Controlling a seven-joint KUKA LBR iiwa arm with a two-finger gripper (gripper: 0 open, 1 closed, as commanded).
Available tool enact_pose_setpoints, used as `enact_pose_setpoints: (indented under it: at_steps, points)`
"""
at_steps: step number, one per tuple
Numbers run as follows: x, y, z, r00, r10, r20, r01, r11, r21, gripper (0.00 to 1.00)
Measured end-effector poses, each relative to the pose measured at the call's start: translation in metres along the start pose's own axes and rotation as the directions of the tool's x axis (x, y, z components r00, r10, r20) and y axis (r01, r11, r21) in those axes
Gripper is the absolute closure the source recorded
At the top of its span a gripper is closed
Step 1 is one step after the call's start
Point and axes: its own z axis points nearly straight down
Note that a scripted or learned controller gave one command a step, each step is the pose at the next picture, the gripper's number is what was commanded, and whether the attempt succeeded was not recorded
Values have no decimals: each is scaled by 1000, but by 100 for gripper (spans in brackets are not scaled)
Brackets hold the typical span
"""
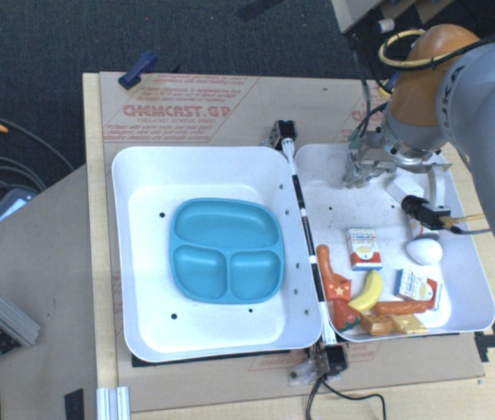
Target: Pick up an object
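Camera view: single fixed camera, mounted above the bench (230, 103), looking down at a slant. Far edge of the bench lies toward the top of the frame, near edge toward the bottom. Range: moderate, wide enough to take in both white bins whole, the left bin (134, 234) and the right bin (470, 296) side by side, plus dark floor (99, 16) beyond the bench and at left. The arm (457, 77) enters from the right (upper corner, cut by the frame edge). No second view to overlap.
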Motion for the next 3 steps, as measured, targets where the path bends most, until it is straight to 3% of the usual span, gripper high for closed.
enact_pose_setpoints:
  at_steps: [1,2,3]
  points:
    - [0,0,0,1000,0,0,0,1000,0,0]
    - [4,-34,11,1000,1,0,-1,1000,2,0]
    - [4,-34,1,1000,2,0,-2,1000,1,100]
